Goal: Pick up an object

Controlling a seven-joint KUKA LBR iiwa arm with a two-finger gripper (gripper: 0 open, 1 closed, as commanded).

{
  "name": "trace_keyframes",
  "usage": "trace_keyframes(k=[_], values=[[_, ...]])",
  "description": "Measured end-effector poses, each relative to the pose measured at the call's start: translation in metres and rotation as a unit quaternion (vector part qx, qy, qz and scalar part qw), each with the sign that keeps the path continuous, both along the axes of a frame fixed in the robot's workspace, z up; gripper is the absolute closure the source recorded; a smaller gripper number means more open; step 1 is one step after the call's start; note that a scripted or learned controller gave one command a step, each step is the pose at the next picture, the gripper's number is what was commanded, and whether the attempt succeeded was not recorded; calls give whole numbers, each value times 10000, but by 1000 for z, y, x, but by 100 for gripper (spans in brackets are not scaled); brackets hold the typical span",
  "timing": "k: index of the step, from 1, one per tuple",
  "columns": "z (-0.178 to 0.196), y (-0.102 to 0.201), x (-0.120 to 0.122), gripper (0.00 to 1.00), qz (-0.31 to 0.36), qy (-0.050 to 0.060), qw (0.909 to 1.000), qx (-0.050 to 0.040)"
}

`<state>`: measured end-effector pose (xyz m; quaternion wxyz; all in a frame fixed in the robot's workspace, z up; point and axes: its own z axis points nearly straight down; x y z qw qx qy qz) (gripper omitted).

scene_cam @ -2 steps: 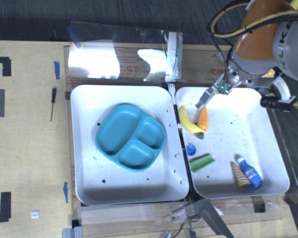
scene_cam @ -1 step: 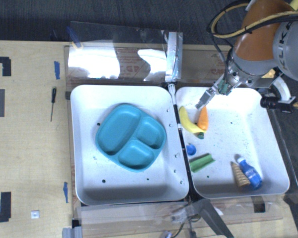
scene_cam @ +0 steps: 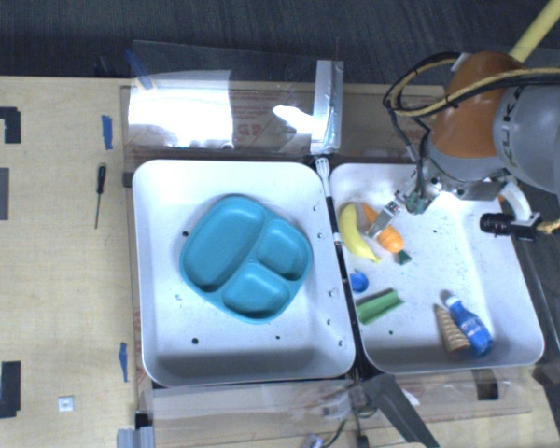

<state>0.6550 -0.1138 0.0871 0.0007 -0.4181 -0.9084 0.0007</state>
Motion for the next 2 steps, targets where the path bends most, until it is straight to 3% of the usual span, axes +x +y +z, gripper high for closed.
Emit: trace_keyframes(k=[1,2], values=[[13,0,3,100,-8,-65,10000,-1],[103,120,-18,100,-377,-73,9993,24]])
